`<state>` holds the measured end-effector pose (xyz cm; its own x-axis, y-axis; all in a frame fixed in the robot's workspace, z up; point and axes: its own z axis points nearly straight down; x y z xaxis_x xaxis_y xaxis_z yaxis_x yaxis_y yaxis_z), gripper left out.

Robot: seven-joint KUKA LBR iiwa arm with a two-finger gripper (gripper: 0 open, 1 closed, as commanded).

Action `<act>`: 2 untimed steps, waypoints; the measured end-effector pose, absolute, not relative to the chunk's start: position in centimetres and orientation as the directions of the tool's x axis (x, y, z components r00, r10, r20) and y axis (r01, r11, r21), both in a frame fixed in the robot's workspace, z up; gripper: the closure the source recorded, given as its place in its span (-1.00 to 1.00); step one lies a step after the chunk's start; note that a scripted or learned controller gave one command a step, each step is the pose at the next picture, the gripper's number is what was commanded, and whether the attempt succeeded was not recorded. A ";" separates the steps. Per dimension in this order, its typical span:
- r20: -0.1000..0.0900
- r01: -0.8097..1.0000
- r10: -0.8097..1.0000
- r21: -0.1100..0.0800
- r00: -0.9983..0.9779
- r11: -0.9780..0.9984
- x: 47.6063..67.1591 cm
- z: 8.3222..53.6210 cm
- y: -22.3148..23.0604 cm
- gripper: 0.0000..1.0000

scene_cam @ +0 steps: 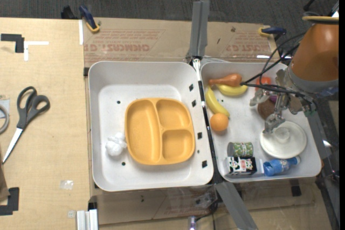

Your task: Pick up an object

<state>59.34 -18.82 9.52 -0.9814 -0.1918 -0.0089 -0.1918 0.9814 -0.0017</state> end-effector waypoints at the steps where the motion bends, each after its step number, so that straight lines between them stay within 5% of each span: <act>1: -0.013 -0.047 -0.047 -0.002 -0.999 0.999 59.6 9.7 -22.0 -1.00; 2: -0.010 0.064 0.064 0.000 -0.998 0.998 64.1 9.6 -17.9 -1.00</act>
